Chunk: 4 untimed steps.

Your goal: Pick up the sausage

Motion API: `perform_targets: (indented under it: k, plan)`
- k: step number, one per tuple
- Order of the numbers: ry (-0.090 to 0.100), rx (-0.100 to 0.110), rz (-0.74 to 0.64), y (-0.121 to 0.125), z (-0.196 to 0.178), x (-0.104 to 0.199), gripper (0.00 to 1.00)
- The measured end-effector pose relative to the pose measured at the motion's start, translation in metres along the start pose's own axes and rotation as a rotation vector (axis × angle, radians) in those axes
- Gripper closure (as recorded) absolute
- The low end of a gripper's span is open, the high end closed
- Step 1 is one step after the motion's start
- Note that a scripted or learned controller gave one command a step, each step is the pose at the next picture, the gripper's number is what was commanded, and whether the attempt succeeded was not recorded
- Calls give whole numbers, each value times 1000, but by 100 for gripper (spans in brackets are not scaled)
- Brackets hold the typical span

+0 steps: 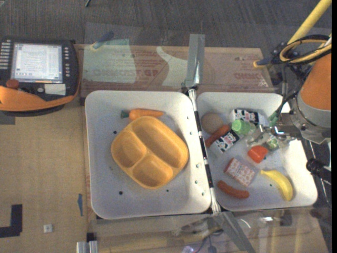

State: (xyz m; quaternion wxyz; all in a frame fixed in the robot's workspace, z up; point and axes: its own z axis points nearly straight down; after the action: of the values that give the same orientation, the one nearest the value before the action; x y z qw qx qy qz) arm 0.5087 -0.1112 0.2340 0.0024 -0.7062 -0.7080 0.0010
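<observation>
Reaching in over the right bin's (308, 194) far right side, the arm (318, 88) brings its gripper (268, 136) low among the clutter near that bin's middle right; how wide it stands cannot be told, since its metal parts blur into the things beneath, and nothing can be seen clamped in it. A small red block (257, 153) lies just beside the gripper's near side, and a green piece (243, 126) just beside its left.

Lying close to the right bin's near edge, left of centre, is the sausage (233, 190) (dark red, stretched along that edge), well apart from the gripper. A pink wafer-like block (240, 172) sits just beyond it, and a banana (280, 183) rests toward the near right corner. A brown round object (212, 122) sits near the far left corner.

An orange divided plate (149, 152) fills the middle of the left bin (100, 141), with a carrot (145, 113) touching its far edge.
</observation>
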Motion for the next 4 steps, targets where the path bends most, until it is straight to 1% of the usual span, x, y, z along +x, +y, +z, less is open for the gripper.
perform_targets:
  k: [1,2,3,4]
  plan:
    - [-1,-3,9,-6,140,14,0]
    - [-2,-10,-15,37,147,15,0]
    - [-1,-7,186,91,148,3,0]
    - [10,87,305,131,151,0,0]
